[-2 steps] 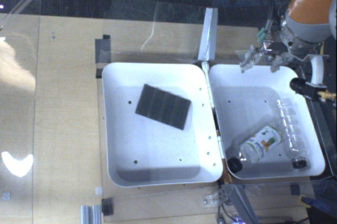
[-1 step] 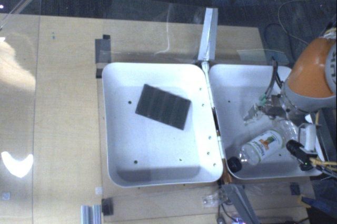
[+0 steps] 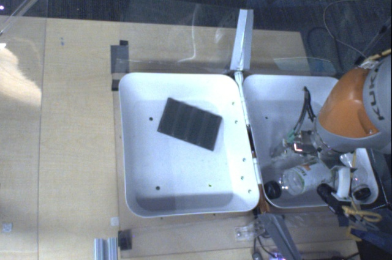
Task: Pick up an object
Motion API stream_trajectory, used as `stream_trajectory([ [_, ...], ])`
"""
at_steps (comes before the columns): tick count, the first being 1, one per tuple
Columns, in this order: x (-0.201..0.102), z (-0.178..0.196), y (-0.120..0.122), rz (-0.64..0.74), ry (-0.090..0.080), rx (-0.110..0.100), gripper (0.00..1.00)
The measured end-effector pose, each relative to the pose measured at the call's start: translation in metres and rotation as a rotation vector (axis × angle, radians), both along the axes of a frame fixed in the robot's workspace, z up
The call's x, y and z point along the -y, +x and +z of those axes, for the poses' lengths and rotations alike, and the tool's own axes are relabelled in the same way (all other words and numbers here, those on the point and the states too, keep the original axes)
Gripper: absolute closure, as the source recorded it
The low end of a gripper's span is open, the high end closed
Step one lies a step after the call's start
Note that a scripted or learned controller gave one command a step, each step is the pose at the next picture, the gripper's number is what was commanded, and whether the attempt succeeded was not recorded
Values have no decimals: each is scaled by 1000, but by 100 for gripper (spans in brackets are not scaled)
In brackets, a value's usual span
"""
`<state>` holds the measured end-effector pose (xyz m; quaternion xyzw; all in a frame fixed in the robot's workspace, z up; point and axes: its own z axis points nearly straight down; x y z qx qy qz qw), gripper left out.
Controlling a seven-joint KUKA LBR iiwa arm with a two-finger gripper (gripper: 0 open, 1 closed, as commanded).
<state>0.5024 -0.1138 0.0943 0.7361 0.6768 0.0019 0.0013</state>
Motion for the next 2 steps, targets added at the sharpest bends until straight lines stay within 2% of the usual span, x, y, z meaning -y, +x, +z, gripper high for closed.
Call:
stream_trajectory([
  [1,0,0,0,0,0,0,0],
  [2,-25,-4,73,7,-1,11,0],
])
